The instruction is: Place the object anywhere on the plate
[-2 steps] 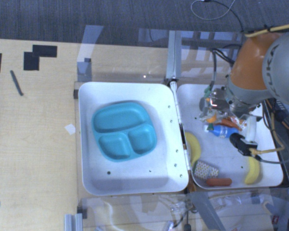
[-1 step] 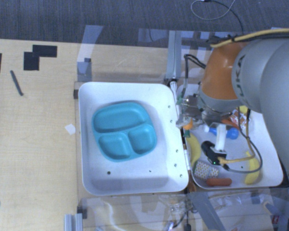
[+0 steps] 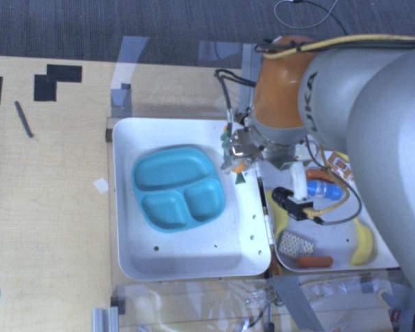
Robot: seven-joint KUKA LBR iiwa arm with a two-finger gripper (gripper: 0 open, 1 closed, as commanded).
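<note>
Plate (image 3: 178, 188) in left bin (image 3: 187, 261); banana (image 3: 362, 244) in right.

A blue three-compartment plate (image 3: 178, 187) sits in the left white bin (image 3: 138, 261). The gripper (image 3: 235, 159) hangs over that bin's right wall, near the plate's right edge. The right bin (image 3: 342, 263) holds a banana (image 3: 362, 244), a hot dog (image 3: 313, 261) and a blue bottle (image 3: 324, 190).

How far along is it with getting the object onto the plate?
Done: nothing shows on the plate yet; its three compartments look bare. In hand: the gripper is over the left bin's right edge, beside the plate, with something small and orange-green at its tip; a grasp is unclear. Left: setting an object on the plate.
</note>
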